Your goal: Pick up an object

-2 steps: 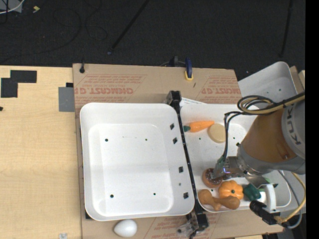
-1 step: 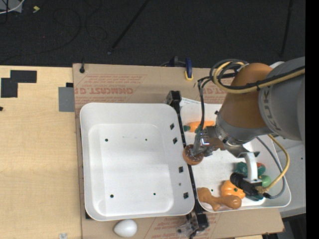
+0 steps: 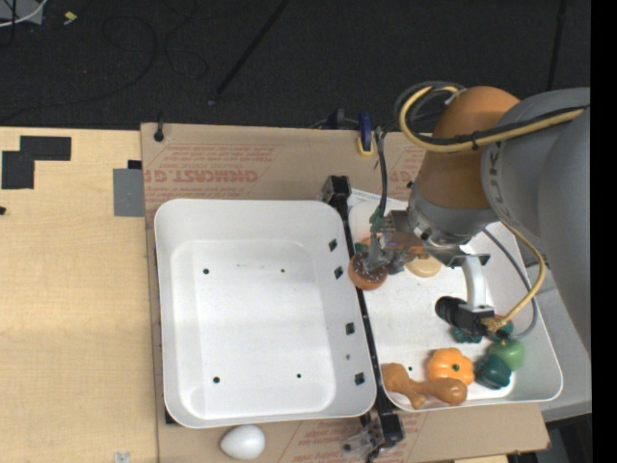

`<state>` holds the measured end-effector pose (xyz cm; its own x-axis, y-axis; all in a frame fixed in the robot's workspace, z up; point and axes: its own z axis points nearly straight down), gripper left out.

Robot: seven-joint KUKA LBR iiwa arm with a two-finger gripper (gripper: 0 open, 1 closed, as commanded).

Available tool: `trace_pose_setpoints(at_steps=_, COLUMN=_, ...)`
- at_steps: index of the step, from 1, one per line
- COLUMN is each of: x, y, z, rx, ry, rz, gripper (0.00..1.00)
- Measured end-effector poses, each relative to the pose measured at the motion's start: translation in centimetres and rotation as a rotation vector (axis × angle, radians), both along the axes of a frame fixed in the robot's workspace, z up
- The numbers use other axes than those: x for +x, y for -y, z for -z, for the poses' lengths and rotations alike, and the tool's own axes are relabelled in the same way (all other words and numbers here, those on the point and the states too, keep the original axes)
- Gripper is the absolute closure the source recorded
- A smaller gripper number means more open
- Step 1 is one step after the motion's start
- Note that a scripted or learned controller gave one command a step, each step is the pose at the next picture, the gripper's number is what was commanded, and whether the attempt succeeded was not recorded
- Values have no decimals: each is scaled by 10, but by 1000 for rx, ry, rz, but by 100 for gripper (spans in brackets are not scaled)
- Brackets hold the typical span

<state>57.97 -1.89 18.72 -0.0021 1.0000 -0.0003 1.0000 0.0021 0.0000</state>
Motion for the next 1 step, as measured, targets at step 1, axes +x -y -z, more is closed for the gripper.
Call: trace_pose_setpoints(at_steps=1, x=56, y=-46, z=-20, rx=2, ry=3, rz=-3, gripper=100)
